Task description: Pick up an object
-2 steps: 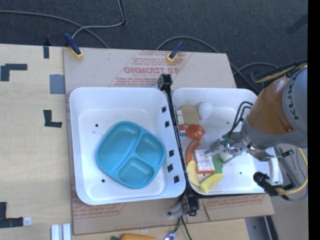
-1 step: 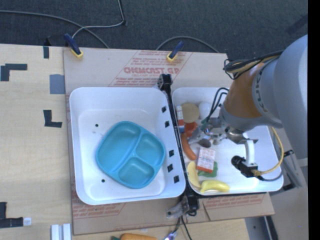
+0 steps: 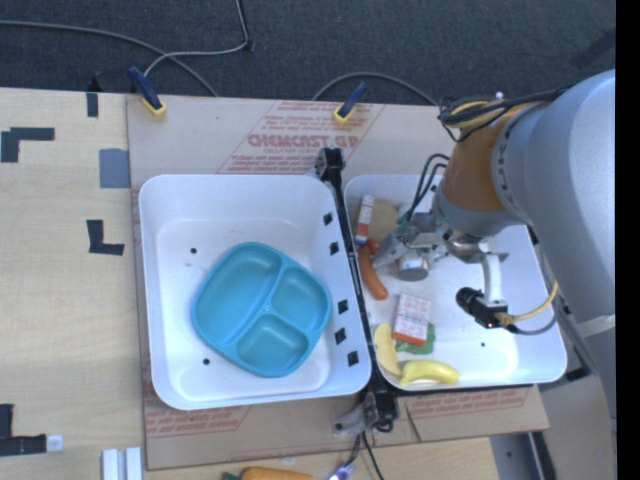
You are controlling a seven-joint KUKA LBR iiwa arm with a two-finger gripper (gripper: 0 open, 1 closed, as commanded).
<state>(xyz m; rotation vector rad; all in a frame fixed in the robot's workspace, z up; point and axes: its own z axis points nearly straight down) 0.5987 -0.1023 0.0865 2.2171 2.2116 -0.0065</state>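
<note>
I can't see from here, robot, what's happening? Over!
Gripper low in right bin, grip unclear. Carrot, small box, banana lie loose. Blue plate sits in left bin.

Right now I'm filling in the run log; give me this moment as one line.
arm: over right bin | gripper: low among items by divider | near: orange carrot-like piece, small carton, banana | left bin: blue divided plate

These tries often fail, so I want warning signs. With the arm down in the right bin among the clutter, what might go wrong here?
1. The gripper sits low beside the orange carrot-like piece and a small tube near the divider; it may nudge them instead of grasping.
2. The small box and banana lie close together, so a grab could catch two.
</note>
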